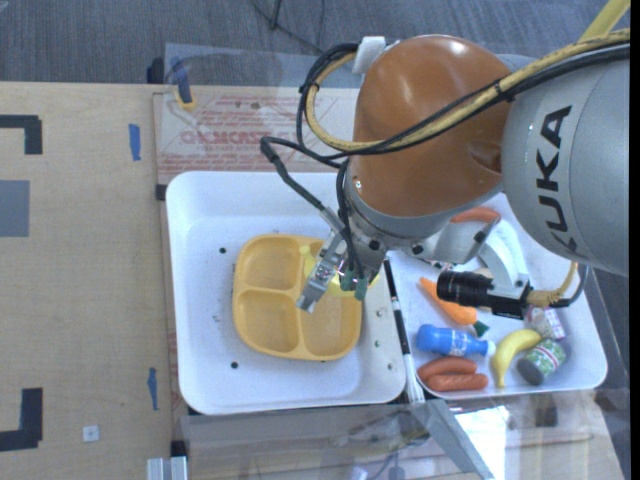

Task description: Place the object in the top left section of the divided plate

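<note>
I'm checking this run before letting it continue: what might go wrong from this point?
1. The gripper hangs over the right side of the yellow divided plate, so a release here would probably miss the top left section.
2. Something green sits by the fingers; whether it is actually gripped is unclear, so the placement may fail.

Bright, even overhead light fills the scene, and shadows are soft and short. The glossy orange dome of the arm's wrist band (pixel 430 118), above the two-finger gripper (pixel 328 286), carries broad pale highlights. The shallow white plastic bin (pixel 200 268) left of the gripper is nearly washed out at its rim — little surface detail survives. A faint shadow lies on the yellow divided plastic plate (pixel 265 313) beneath the gripper. Focus is fair, slightly soft throughout — small objects right of the gripper look grainy.
</note>
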You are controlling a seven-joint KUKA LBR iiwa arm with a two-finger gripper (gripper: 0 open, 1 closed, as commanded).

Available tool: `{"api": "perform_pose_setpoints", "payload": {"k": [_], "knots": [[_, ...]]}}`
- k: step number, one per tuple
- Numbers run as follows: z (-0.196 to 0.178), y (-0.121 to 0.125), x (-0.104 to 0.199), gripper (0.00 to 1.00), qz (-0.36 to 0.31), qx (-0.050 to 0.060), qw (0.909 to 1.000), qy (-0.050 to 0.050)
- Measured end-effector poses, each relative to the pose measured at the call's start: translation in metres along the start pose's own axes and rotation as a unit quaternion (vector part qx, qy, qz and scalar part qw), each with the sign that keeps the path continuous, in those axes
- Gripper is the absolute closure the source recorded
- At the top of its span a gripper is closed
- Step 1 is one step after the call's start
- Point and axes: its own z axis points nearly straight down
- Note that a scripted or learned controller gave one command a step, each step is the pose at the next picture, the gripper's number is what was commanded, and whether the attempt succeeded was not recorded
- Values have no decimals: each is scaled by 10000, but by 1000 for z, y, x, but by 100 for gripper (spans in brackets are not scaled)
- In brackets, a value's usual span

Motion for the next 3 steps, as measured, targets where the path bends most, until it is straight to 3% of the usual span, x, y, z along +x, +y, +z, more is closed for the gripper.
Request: {"api": "perform_pose_setpoints", "payload": {"k": [1, 2, 3], "knots": [[85, -19, -12, 100, -530, 0, 9986, 4], [-35, -75, -46, 100, -693, -3, 9976, -12], [-1, 28, -31, 100, -1159, -13, 9933, -13]]}}
